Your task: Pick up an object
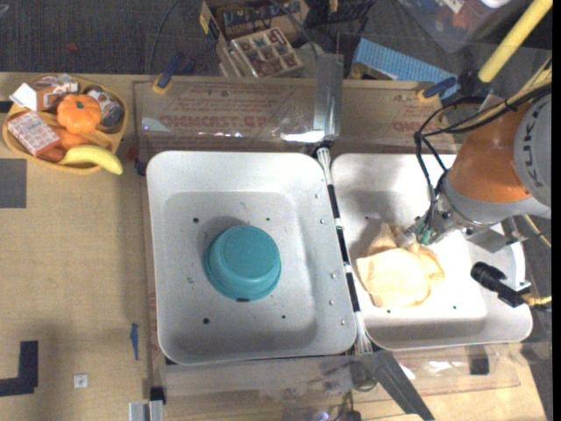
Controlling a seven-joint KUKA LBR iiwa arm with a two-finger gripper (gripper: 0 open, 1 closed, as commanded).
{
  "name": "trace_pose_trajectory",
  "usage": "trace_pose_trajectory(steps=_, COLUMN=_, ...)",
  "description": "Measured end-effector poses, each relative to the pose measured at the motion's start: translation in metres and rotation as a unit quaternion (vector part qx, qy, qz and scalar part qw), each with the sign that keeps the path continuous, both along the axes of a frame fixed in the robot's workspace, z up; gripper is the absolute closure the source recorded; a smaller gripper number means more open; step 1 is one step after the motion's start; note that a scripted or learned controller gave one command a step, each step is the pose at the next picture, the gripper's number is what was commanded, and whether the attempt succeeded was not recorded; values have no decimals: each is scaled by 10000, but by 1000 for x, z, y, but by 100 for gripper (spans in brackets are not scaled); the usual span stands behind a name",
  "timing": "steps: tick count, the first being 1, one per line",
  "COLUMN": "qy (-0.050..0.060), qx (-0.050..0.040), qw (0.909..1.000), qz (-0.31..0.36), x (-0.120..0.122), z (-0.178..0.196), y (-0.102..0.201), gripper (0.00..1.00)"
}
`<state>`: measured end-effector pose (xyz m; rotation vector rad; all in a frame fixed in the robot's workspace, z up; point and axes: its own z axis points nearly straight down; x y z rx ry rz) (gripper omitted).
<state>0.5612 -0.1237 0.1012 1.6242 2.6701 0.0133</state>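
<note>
A pale yellow, floppy flat object like a cloth or tortilla (399, 273) lies in the right bin (377, 182), near its front left. A teal upside-down bowl (244, 262) rests in the middle of the left bin (175, 191). My gripper (422, 232) comes down from the right, under the orange band, and its tip sits at the upper right edge of the pale object, touching or just above it. The wrist hides how the tip meets the object.
A divider runs between the two bins (337, 235). A black cylindrical part (495, 283) juts over the right bin's right side. A basket with a banana and a small pumpkin (66, 121) stands on the bench at the far left. Clutter lies behind the bins.
</note>
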Motion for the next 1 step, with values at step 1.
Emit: trace_pose_trajectory(steps=1, qy=87, qx=3, qw=9999, qz=-75, x=33, z=83, y=48, gripper=100)
